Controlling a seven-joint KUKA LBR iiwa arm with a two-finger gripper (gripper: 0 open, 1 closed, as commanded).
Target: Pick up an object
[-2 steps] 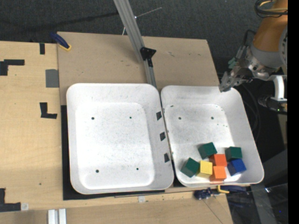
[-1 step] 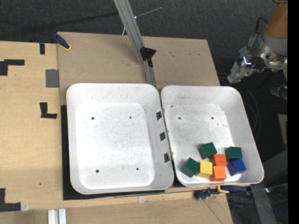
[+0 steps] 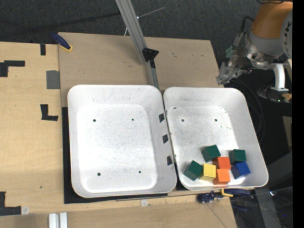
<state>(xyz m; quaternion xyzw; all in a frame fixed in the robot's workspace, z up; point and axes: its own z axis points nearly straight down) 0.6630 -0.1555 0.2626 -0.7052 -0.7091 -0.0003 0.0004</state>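
Blocks clustered well below gripper, in right bin near corner; cubes, no long axis. Arm angled down-left past bin's far edge. Finger state: can't tell.

A light wooden bench carries black tape marks at its left. Dark grey carpet lies beyond it. A slanted aluminium rail crosses overhead.

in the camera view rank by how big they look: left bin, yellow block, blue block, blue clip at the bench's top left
1. left bin, by far the largest.
2. blue block and yellow block: they look much alike, so I won't separate them.
3. blue clip: thinnest, though farther from the camera.
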